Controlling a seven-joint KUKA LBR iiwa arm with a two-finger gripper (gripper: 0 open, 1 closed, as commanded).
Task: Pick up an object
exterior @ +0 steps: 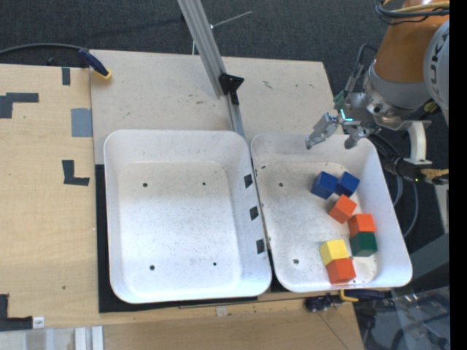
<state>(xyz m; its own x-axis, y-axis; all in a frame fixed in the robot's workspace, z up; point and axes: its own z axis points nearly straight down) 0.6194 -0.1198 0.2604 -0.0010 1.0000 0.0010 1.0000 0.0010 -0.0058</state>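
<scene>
Seven blocks (343,221) lie clustered along the right bin's (292,268) right side, just below the end effector (332,133), which hangs open and empty over its upper rim.

Single fixed camera, mounted above the bench (44,195), looking down at a slant. Both white bins sit in the lower centre of the frame: left bin (117,152) at centre-left, right bin (390,254) at centre-right. Distance is moderate; both bins fit whole, with bench surface visible to the left and dark floor (109,9) along the top. The arm (408,49) enters at the upper right corner. A grey pole (201,31) runs diagonally from the top centre downward.
</scene>
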